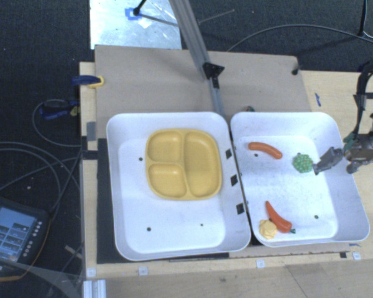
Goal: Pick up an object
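Your tool (pixel 333 159) sat low over the right bin (pixel 336 129), reaching in from its right edge, and you could not tell from this angle whether it was spread or pressed together. Nothing was visibly held in it. The nearest pickable thing was the green knobbly ball (pixel 303 162), which lay just to the tool's left, almost touching its tip; being round, it offered no long axis to line up with. I judge that a short move leftward and down was what the pick called for.

Further left lay an orange sausage (pixel 265 149), its length running roughly left to right. Near the bin's front edge a carrot (pixel 278 216) lay slantwise, touching a small yellow piece (pixel 268 230). The left bin (pixel 130 228) held a yellow divided plate (pixel 183 164), whose three compartments had nothing in them.
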